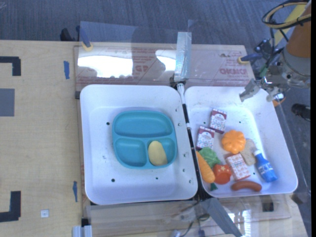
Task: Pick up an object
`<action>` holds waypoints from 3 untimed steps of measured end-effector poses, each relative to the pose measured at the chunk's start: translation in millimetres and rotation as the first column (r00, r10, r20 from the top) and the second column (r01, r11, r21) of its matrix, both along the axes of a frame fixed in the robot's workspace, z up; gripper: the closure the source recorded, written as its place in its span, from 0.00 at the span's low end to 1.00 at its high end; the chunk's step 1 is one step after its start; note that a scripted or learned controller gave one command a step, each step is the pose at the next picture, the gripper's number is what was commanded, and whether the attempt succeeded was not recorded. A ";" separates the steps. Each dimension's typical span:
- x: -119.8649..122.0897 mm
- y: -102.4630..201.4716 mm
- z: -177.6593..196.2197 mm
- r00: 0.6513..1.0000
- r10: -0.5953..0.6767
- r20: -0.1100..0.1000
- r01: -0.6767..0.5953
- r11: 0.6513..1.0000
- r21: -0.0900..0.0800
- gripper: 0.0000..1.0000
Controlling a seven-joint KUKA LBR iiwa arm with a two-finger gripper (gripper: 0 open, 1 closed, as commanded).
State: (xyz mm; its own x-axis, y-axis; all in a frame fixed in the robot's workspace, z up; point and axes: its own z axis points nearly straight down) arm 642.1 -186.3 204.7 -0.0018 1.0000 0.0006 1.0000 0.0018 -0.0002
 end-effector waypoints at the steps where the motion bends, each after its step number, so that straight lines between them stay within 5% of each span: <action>1: -46.1 16.7 -116.9 1.000 0.023 0.006 -0.023 1.000 -0.002 0.00; 2: -49.2 49.3 -118.1 0.928 -0.372 0.003 0.372 0.928 0.001 0.00; 3: -123.5 25.0 -117.6 0.977 -0.214 0.004 0.214 0.977 -0.001 0.00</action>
